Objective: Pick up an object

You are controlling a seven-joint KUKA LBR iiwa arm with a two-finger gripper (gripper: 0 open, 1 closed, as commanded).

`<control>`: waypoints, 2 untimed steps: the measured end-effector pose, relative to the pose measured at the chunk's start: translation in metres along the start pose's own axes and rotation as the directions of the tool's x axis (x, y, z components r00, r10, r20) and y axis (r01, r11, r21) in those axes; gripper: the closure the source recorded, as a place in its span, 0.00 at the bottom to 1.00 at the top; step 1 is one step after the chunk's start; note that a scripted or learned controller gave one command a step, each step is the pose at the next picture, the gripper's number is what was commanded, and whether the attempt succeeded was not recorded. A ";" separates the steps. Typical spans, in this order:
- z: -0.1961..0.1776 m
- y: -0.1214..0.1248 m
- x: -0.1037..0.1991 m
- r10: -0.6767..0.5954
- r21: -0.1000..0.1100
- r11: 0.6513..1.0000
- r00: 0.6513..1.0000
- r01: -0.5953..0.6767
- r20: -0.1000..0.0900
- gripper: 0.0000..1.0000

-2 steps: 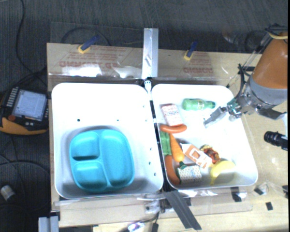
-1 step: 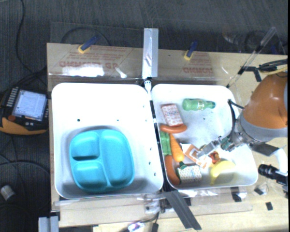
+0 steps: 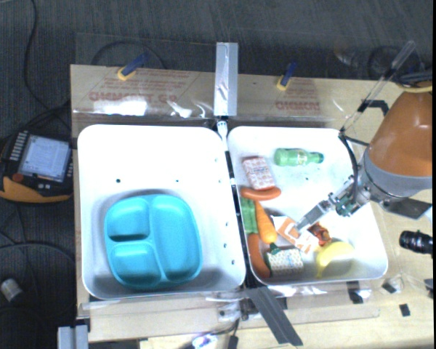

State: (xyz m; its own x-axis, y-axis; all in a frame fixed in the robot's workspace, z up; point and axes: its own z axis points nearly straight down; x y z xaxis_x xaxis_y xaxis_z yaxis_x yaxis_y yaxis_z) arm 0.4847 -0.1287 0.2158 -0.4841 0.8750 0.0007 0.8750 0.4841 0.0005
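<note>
My gripper [image 3: 306, 219] reaches in from the right over the right bin [image 3: 363, 167], its tip low above the pile at the bin's front. Just below the tip lies an orange and white carton [image 3: 291, 233]. A small red and dark item [image 3: 320, 233] and a yellow lemon [image 3: 333, 255] sit right of it. A carrot [image 3: 264, 222], a sausage [image 3: 260, 193], a pink packet [image 3: 258, 171] and a green bottle [image 3: 297, 156] lie further left and back. I see nothing lifted.
The left bin [image 3: 102, 151] holds a blue divided plate [image 3: 152, 239]. A green and white box [image 3: 285, 259] and a green strip [image 3: 246, 214] lie along the right bin's front and left wall. The orange-banded arm [image 3: 405, 140] hangs over the bin's right rim.
</note>
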 end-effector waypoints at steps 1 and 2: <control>0.046 -0.021 -0.042 -0.007 0.002 1.000 1.000 0.007 0.000 0.00; 0.114 0.001 -0.006 -0.158 -0.007 0.987 0.987 0.158 0.012 0.00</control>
State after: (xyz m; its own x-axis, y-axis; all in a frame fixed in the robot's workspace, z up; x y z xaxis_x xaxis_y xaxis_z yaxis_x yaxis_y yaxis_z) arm 0.4881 -0.1332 0.1013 -0.6161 0.7876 -0.0118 0.7875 0.6162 0.0074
